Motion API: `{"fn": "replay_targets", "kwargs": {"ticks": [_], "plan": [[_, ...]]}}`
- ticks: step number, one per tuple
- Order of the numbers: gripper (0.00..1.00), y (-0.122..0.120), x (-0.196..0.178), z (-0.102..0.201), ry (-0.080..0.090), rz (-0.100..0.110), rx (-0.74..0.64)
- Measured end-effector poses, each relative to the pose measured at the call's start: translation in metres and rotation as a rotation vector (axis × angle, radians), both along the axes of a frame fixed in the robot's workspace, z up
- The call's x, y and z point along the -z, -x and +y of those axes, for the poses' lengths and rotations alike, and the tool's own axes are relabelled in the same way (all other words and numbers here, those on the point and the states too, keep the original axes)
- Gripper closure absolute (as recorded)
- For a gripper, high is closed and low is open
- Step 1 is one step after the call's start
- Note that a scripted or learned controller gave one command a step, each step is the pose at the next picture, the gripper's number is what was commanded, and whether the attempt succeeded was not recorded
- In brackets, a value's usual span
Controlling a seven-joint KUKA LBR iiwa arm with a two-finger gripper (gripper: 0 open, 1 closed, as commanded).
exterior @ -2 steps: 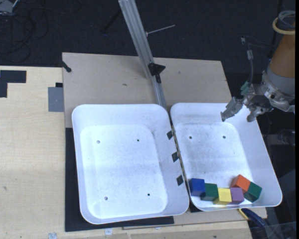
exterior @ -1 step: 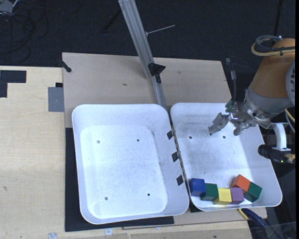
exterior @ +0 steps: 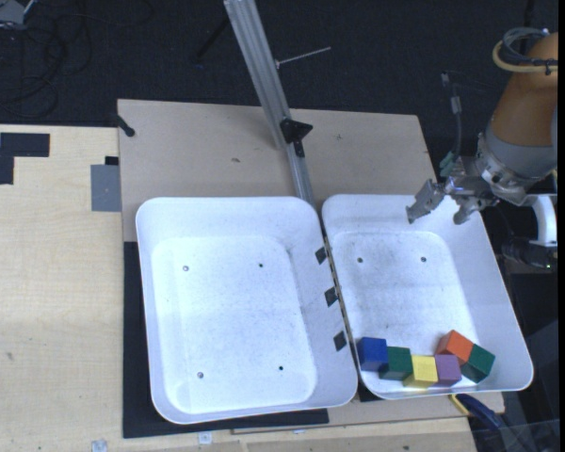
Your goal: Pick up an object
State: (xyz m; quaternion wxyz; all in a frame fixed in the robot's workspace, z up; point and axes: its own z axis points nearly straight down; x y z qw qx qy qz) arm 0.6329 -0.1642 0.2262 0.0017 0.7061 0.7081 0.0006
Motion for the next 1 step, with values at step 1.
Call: {"fn": "replay_targets", "kwargs": {"ticks": [1], "plan": [[0.00,-0.0021,0.0835,0.0161,-0.005,0.013,0.001]]}}
